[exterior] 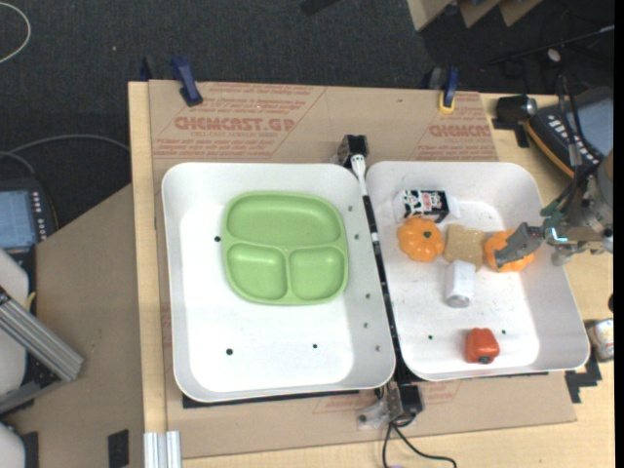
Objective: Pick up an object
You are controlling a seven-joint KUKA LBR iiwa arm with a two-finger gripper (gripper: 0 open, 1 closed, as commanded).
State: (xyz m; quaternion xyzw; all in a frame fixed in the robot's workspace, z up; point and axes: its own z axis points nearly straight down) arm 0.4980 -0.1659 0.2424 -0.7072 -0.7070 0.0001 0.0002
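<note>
The right bin point(546, 330) holds several small objects. An orange pumpkin point(421, 240) lies beside a tan block point(465, 245), with a black-and-white patterned item point(425, 203) above them. A white cylinder point(459, 284) lies lower down, and a red object point(481, 345) sits near the front. My gripper point(517, 244) reaches in from the right edge and sits low over a small orange object point(494, 249) just right of the tan block. It partly covers that object, and I cannot tell whether it grips it.
The left bin point(195, 330) holds a green divided plate point(286, 246). A black divider strip point(375, 261) runs between the bins. Clamps point(185, 81) hold the cardboard base at the back. The grey arm point(585, 227) hangs over the right bin's right rim.
</note>
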